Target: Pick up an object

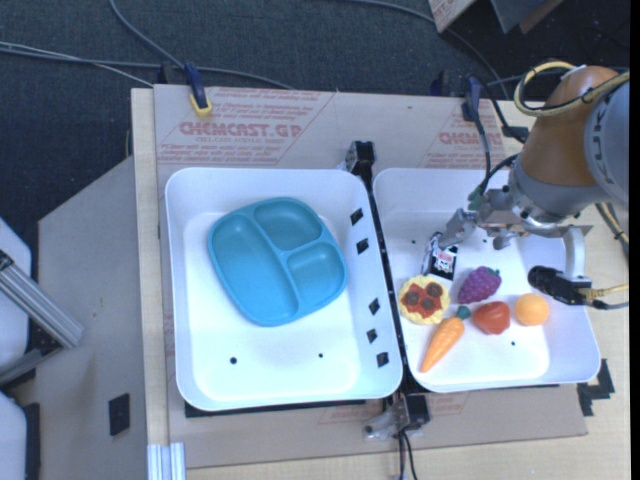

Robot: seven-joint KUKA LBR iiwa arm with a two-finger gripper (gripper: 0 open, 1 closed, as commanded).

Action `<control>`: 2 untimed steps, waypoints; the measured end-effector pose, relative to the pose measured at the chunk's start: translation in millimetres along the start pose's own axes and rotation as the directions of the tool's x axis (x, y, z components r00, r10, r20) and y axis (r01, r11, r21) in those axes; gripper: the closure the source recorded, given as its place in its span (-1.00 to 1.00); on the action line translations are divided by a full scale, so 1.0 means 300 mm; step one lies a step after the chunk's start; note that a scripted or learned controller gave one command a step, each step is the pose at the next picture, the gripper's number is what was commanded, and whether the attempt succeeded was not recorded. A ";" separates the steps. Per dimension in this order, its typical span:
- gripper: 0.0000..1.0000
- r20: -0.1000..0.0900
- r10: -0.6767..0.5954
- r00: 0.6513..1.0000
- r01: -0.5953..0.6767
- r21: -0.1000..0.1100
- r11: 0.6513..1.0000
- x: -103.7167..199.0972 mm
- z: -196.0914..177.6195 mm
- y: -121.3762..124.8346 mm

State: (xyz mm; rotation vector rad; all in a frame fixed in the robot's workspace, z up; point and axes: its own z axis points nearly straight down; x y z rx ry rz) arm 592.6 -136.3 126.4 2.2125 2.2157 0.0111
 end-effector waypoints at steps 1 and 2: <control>1.00 -0.003 0.001 1.000 -0.001 0.005 1.000 0.003 -0.025 -0.003; 1.00 -0.001 -0.001 1.000 0.001 0.005 1.000 0.010 -0.240 -0.005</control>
